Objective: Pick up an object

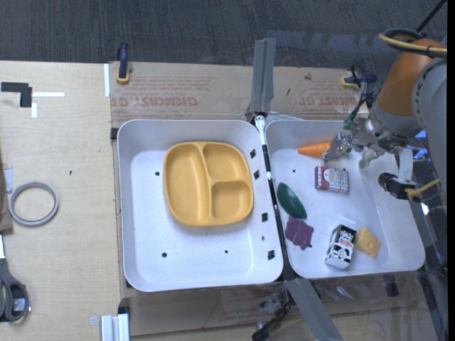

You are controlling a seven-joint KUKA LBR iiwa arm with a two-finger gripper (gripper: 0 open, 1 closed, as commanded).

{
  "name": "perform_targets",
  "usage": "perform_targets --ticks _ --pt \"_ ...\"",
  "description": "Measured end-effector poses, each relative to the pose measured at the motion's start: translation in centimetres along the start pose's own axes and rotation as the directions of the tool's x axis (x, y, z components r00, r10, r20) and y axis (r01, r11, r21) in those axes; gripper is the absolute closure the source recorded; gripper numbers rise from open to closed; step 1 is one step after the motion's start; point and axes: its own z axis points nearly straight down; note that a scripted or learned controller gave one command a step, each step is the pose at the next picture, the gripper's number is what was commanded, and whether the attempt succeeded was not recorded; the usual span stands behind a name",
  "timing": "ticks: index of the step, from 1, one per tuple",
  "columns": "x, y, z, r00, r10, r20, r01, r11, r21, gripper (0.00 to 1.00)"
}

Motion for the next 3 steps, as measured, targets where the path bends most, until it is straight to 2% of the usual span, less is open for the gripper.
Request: perform_targets --ticks 1,2,3 --pt "2.3 0.0 -1.0 0.937 0.348 0.017 -0.349 0.937 0.032 0.00" --pt "3.9 -0.3 0.0 0.726 0.686 0.033 -0.687 0.725 0.055 0.00" --pt "1.0 -0.9 0.2 0.954 0.299 0.004 -0.299 0.954 0.007 0.00"
